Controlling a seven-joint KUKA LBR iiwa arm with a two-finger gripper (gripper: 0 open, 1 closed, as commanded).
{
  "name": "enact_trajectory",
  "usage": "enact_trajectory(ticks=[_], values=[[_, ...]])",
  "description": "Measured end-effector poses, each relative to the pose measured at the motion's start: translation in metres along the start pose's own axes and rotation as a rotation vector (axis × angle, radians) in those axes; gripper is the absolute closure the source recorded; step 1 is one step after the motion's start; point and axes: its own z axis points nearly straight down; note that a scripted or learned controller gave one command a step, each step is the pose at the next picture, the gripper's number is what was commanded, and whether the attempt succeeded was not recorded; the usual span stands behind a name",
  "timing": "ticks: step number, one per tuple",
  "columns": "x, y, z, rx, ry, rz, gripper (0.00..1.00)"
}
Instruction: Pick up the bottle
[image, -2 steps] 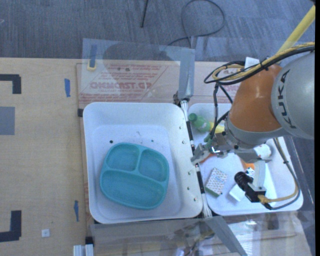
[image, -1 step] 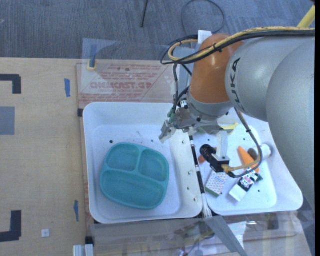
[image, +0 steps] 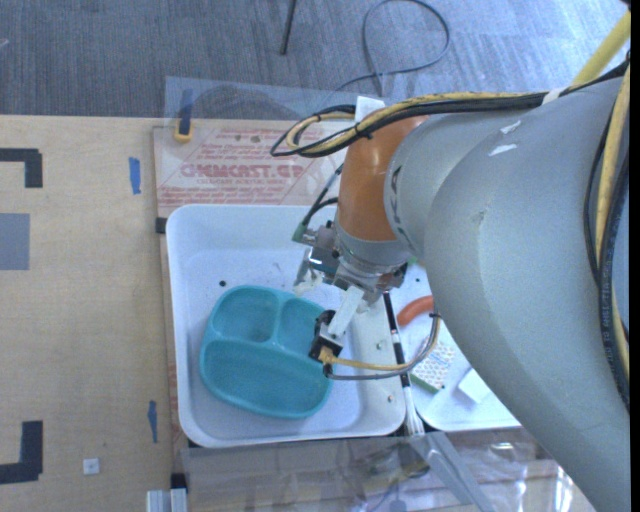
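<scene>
The left bin (image: 220, 240) holds a teal divided plate (image: 262, 350) lying flat toward its 7 o'clock corner, compartments up, which leaves the far half of the floor bare. At about 2 o'clock from the plate the gripper (image: 322, 268) hangs low over that bin, near its right wall. The wrist above it covers its tip, so I cannot tell whether the claw is released or clenched, and nothing can be seen grasped in it. It looks lowered for a try on something at the bin's 3 o'clock side, though what lies under it is hidden. The grey arm (image: 520, 230), with its orange band (image: 365, 185), slants in from 3 o'clock and covers most of the right bin (image: 445, 412). At that bin's near-left edge an orange-red piece (image: 415, 308), a white scrap dotted green (image: 434, 371) and a plain white piece (image: 470, 386) peek out. None reads plainly as the bottle, so its place, shape and colour cannot be told; it most likely lies beneath the wrist or arm.
</scene>
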Motion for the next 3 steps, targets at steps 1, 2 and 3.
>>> enact_trajectory(ticks=[1,2,3], values=[[0.020,-0.019,0.025,-0.029,0.009,-0.344,0.00],[0.079,0.034,0.037,-0.026,0.016,0.062,0.00],[0.120,0.054,0.040,-0.005,-0.019,0.147,0.00]])
